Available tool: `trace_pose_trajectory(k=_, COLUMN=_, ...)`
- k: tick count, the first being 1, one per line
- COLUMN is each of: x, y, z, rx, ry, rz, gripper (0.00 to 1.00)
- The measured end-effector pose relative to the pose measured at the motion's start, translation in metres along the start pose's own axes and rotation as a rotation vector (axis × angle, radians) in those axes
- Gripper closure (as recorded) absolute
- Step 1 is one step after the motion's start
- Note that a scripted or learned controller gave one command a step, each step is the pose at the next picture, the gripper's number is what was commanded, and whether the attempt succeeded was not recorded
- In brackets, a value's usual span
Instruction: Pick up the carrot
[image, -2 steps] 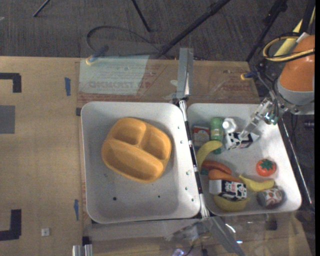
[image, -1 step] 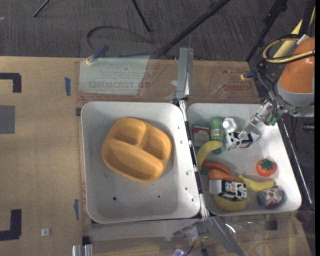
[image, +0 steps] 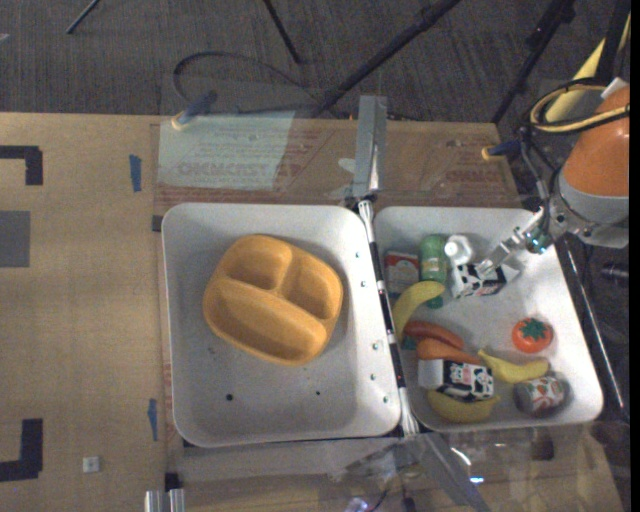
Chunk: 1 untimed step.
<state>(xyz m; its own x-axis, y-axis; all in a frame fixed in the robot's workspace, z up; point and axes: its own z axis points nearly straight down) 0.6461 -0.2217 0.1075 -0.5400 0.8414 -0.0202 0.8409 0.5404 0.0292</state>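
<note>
1. Metal two-finger claw (image: 492, 268) hangs in the upper part of the right white plastic bin (image: 585, 345), reaching in from the arm's orange-banded wrist (image: 598, 165). Whether its tips are apart or together: cannot tell; too small and blurred.
2. Right at the tips: a small black-and-white cow-print carton (image: 470, 281). Touching or just short of it, unclear.
3. Just beyond the carton, away from the arm: a green bottle (image: 433, 257) and a red-and-white box (image: 401, 268).
4. Below the claw, toward the near rim: the long orange carrot (image: 437, 334), lying flat beside a curved yellow banana (image: 415, 300), with an orange-brown piece (image: 440, 350) against it.
5. Farther out: a second cow-print carton (image: 458, 377), another banana (image: 512, 367), a red tomato (image: 532, 334).
6. Risk, as I judge it: the claw sits over the wrong object and could close on the carton. At the carrot, crowding neighbours could block the fingers or get lifted instead.
</note>
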Motion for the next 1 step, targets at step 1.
trace_pose_trajectory(k=1, x=0.0035, y=-0.0001, z=-0.0001, rx=-0.001, ry=0.003, rz=0.219, gripper=0.00)
